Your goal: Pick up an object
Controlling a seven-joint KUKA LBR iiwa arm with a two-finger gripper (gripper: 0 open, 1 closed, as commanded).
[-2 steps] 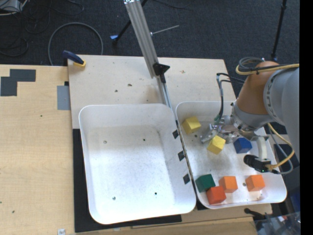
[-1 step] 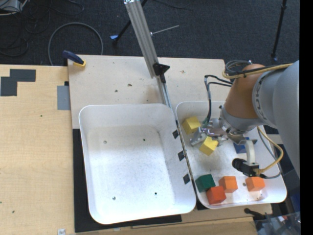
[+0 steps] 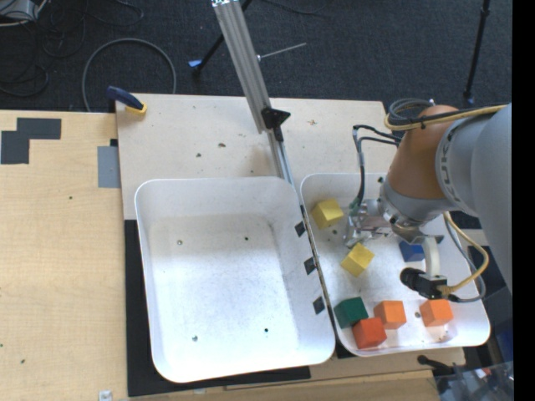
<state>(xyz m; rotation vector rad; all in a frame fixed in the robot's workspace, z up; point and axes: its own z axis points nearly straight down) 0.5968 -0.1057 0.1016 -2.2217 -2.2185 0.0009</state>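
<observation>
Yellow block [image 3: 357, 260] at my six o'clock looks light and rigid; I'd pinch its flat sides, though my gripper [image 3: 361, 226] hides its spread—I cannot tell.

A yellow block [image 3: 357, 259] lies tilted just below the hand [image 3: 361, 224]; another yellow block [image 3: 328, 213] sits to its left. Green [image 3: 350, 311], red [image 3: 369, 332] and two orange blocks [image 3: 390, 312] lie farther below.
</observation>
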